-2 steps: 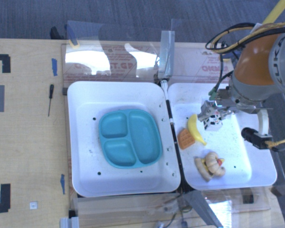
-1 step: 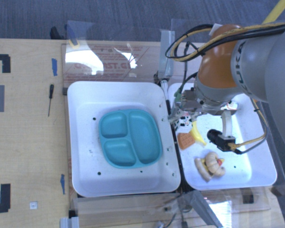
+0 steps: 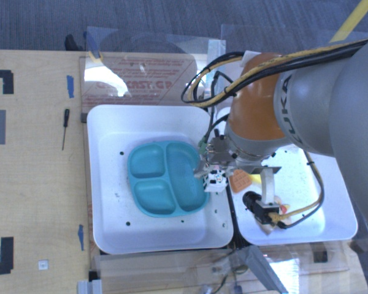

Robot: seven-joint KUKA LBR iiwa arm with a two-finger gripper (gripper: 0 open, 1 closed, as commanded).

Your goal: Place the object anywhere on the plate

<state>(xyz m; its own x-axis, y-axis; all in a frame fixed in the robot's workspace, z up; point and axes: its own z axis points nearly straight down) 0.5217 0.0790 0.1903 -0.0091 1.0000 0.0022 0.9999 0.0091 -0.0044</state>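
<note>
A teal plate [image 3: 162, 176] with three compartments lies in the left white bin [image 3: 110, 133]. My gripper [image 3: 212, 171] hangs under the orange-banded wrist, right at the plate's right rim, over the divide between the two bins. Just to its right, an orange object [image 3: 239, 180] and a small yellow piece [image 3: 256, 179] show in the right bin [image 3: 331, 219], partly hidden by the arm. Whether anything is between the fingers cannot be made out.
The arm's grey body covers much of the right bin. A cable loop with a black connector [image 3: 257, 204] hangs over that bin, with a small red-and-yellow item [image 3: 283, 209] beside it. A clear plastic sheet [image 3: 141, 78] lies behind the left bin.
</note>
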